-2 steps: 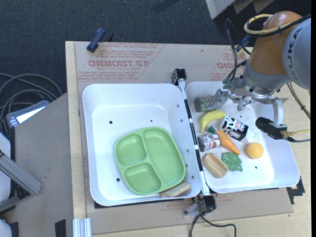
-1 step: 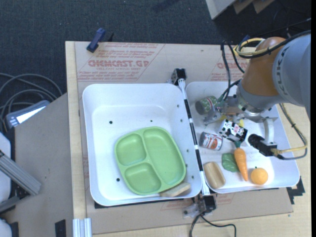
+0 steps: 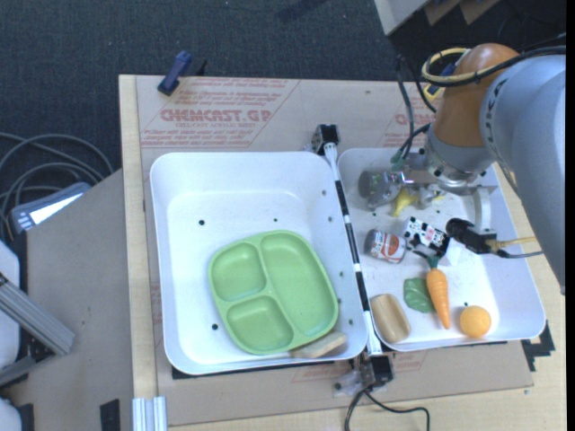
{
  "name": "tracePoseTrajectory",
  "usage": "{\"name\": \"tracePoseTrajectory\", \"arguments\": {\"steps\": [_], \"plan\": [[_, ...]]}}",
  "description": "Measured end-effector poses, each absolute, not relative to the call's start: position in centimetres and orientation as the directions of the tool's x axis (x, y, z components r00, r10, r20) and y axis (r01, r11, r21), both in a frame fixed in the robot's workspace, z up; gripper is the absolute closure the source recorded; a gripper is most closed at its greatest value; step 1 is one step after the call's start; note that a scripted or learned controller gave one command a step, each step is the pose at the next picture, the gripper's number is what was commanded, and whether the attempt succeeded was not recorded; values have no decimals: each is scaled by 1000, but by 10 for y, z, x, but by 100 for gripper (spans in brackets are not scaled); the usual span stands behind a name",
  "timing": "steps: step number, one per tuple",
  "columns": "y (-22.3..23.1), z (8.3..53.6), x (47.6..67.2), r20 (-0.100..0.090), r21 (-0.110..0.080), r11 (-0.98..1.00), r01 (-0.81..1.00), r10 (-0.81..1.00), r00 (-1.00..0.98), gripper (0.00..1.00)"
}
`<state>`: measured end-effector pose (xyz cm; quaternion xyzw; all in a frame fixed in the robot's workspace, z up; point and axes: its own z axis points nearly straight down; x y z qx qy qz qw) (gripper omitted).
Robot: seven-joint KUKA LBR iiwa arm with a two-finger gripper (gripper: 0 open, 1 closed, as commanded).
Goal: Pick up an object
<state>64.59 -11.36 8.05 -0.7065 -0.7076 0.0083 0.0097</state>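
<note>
While beside toys, green tray [image 3: 272, 291] alone.

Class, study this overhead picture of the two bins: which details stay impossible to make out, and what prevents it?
- Gripper: the grey arm's wrist covers its fingers in the camera view.
- Small yellow object: partly under the gripper, kind unclear.
- Tan block: partly hidden under the green divided plate.
- Small red-and-white can: label too small.
</note>
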Motion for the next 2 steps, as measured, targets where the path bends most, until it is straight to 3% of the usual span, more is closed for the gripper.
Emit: {"name": "tracePoseTrajectory", "arguments": {"steps": [1, 2], "plan": [[-108, 78, 655, -3, -54, 2, 999, 1000, -2, 0], [-103, 78, 655, -5, -54, 0, 999, 1000, 0, 0]]}}
